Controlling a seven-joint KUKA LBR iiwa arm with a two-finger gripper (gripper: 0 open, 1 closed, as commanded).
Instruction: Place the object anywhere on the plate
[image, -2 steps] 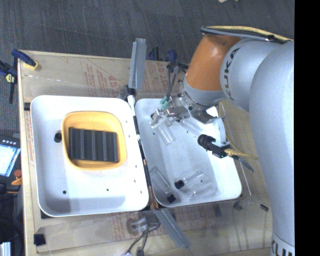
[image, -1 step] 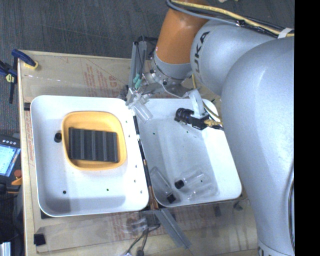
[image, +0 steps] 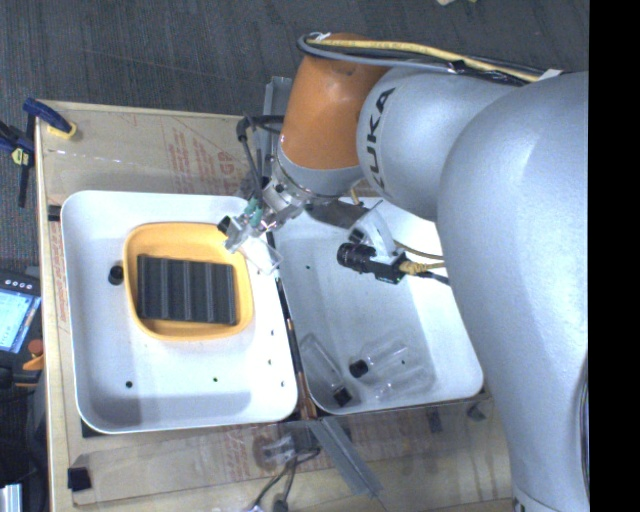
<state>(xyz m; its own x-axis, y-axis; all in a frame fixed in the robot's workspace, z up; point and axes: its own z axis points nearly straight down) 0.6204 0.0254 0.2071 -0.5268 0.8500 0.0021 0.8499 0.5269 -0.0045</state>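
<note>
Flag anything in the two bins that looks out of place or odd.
Nothing looks spilled or damaged. The yellow plate sits flat in the left bin, carrying a dark ribbed block. The hand hangs over the plate's upper right rim. Clear plastic items lie in the right bin.

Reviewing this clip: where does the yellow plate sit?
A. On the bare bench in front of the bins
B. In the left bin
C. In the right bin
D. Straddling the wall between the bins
B: the yellow plate, with its dark ribbed centre, lies flat on the floor of the left bin, wholly inside its walls.
</note>
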